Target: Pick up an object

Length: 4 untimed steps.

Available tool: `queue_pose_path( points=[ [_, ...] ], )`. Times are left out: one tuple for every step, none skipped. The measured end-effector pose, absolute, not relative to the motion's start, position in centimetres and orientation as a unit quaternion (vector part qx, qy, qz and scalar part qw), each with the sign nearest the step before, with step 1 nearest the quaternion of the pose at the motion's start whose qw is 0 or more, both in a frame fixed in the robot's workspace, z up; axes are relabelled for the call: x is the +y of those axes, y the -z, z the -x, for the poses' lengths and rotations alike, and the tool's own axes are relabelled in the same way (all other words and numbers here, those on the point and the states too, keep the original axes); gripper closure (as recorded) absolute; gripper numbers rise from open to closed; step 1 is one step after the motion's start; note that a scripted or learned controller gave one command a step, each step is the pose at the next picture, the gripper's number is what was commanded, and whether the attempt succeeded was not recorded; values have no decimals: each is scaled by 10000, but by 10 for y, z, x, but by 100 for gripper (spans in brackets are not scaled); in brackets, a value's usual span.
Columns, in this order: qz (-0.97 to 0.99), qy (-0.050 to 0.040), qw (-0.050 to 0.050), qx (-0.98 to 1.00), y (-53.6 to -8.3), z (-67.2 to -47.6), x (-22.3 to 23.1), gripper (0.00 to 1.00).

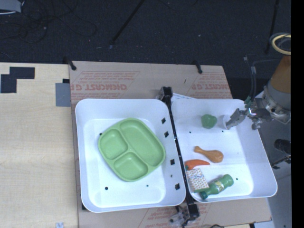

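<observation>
A green bottle [217,185] lies in the right bin [247,146] near its front edge — long axis slanting, cap toward the lower left. Behind it: a patterned packet [197,178], orange-red carrot [196,163], drumstick [209,153], green lump [208,121]. The gripper [232,119] hovers near the lump, fingers too blurred to judge. Left bin [90,175] holds a green divided plate [131,148]; dark floor [142,23] beyond.

Wooden bench [33,141] — cardboard sheet [128,80] on it, bearing two white bins [90,127].
</observation>
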<state>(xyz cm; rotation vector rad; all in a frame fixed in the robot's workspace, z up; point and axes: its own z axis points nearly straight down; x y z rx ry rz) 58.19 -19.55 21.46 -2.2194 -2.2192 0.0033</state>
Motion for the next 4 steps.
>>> queue_pose_path(
  points=[
    [7073, -14, 30, -7069, -158, -580, -186, 0],
    [7073, -13, 27, -7069, -97, -573, -185, 0],
    [7082, -11, 24, -7060, -109, -573, -186, 100],
    [7068, -4, 7, -7074, -170, -574, -189, 100]
  ],
)
